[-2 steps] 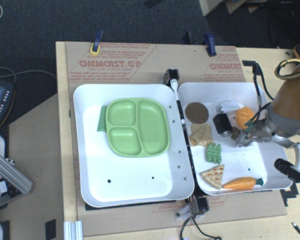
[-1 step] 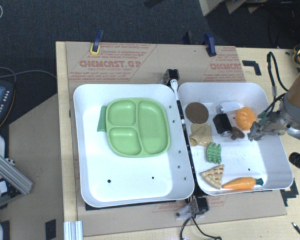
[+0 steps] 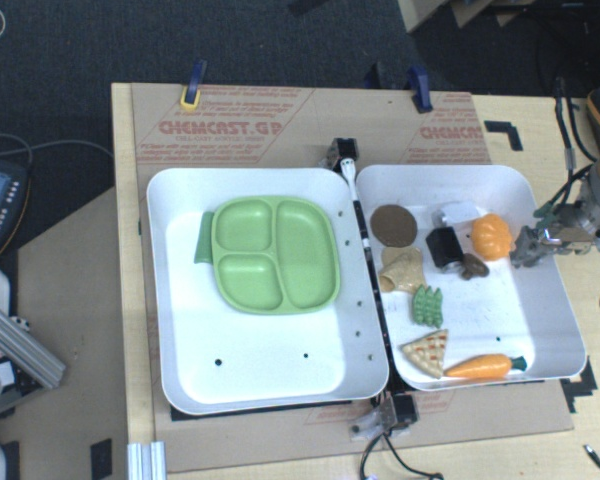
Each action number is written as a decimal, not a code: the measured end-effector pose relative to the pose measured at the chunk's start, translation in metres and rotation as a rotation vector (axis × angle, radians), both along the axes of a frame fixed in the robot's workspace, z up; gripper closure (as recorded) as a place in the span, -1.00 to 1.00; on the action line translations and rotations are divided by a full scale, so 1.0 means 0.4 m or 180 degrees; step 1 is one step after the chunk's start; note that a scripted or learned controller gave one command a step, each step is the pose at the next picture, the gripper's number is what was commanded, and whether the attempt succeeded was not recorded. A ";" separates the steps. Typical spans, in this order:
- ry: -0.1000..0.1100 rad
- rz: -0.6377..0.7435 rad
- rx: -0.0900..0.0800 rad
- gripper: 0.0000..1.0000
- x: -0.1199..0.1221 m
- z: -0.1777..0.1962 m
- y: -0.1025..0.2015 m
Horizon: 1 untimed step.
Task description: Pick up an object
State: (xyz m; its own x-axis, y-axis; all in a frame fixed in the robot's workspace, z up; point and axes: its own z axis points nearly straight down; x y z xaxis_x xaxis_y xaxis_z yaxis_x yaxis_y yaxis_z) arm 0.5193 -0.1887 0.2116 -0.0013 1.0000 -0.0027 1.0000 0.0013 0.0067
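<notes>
Holding a green plate (image 3: 276, 253), the left bin (image 3: 180, 298) — right bin (image 3: 550, 318) has toy food; gripper (image 3: 532, 246) state unclear.

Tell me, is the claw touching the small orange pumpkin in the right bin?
Apart. The camera view shows a strip of bare white bin floor between the claw and the pumpkin; the claw hangs near the right bin edge.

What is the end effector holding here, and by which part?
Nothing visibly: the end effector sits at the right bin's edge, apart from the orange.
</notes>
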 end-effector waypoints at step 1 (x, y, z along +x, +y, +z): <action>0.0007 0.0001 0.0002 1.00 0.003 0.036 0.000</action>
State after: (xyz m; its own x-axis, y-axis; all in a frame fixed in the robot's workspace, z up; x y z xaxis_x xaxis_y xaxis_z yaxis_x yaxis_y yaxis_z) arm 0.5203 -0.1889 0.2260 -0.0015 1.0000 -0.0022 1.0000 0.0015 0.0046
